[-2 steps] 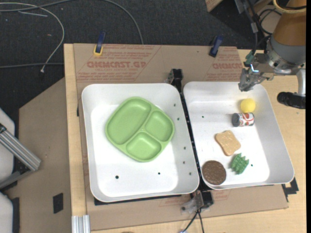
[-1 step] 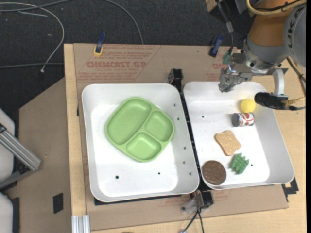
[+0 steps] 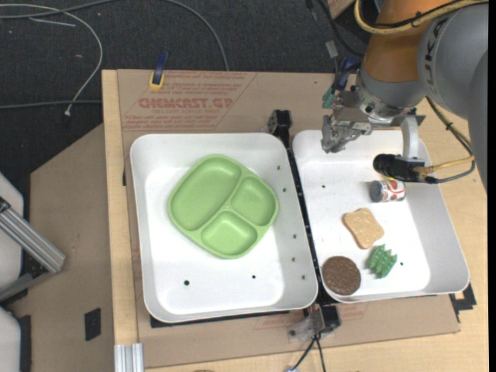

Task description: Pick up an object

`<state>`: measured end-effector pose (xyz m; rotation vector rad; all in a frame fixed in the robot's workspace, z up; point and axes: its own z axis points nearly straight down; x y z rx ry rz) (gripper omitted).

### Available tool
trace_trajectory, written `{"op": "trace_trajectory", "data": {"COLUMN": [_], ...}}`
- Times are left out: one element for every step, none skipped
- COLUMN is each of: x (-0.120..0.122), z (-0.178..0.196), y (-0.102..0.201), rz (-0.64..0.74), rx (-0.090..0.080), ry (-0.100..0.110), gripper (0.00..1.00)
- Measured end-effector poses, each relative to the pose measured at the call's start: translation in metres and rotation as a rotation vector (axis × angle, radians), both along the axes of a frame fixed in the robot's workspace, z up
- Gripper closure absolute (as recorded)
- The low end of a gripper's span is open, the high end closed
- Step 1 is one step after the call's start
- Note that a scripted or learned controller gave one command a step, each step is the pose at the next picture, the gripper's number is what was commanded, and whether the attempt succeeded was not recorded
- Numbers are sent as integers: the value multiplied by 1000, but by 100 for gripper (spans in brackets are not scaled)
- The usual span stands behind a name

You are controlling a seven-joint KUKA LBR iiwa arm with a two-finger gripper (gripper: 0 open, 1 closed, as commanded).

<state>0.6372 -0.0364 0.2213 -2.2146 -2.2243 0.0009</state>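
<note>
White right bin (image 3: 434, 281) holds a can (image 3: 390, 190), toast (image 3: 363, 227), a brown disc (image 3: 341, 275) and a green toy (image 3: 381, 260). Gripper (image 3: 339, 139) hangs over its far corner, well apart from them; finger state unreadable. Descending here risks grabbing nothing.

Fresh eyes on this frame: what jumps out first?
The lime-green divided plate lying tilted in the left bin stands out most. Next, the grey arm's orange band at top right, with its gripper over the right bin's far-left corner. Small items cluster in that bin: a can, a toast slice, a brown disc, a green toy.
</note>
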Motion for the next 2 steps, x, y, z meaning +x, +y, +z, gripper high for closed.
{"op": "trace_trajectory", "data": {"x": [-9,-7], "z": [11,17], "y": [56,112], "rz": [1,2], "rx": [1,1], "ry": [-1,-3], "gripper": [100,100]}}
